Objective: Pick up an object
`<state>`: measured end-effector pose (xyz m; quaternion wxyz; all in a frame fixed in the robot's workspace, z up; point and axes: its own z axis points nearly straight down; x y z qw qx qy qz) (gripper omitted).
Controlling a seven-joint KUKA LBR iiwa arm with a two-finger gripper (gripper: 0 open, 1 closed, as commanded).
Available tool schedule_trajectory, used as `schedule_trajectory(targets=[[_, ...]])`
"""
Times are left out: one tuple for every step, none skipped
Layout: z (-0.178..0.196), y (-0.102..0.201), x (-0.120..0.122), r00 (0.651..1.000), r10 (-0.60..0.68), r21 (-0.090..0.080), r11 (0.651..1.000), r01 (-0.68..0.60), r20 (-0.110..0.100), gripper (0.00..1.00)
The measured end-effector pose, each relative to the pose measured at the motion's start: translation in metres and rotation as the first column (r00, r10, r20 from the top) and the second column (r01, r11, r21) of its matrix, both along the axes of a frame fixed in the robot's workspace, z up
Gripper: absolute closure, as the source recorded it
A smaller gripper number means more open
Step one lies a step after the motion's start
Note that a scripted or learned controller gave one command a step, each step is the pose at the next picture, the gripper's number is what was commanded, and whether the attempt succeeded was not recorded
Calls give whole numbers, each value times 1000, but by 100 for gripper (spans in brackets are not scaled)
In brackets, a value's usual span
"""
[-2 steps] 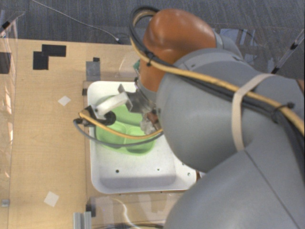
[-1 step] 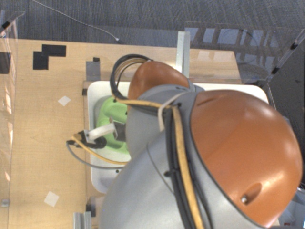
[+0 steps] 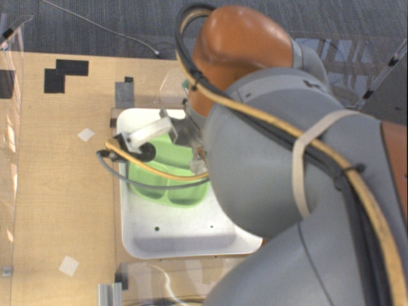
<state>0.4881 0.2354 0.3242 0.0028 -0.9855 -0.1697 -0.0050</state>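
One camera sits fixed above my tabletop (image 3: 51,203), looking down at a slant onto a white bin (image 3: 172,240). My arm (image 3: 287,190) reaches in from its right, close under the lens, covering much of the scene.

arm (image 3: 274,177) in fr right | orange band (image 3: 242,40) up top | claw (image 3: 193,153) prob. angled down-left

Grey arm (image 3: 287,171) low over a white bin (image 3: 172,241), green see-through object (image 3: 171,185) inside, under its wrist.
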Motion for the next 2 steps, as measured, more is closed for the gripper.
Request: schedule_trajectory(targets=[[-67,-1,-2,991,-136,-10,991,136,-11,100],[-109,-2,-2,991,-137,-9,991,137,-10,100]])
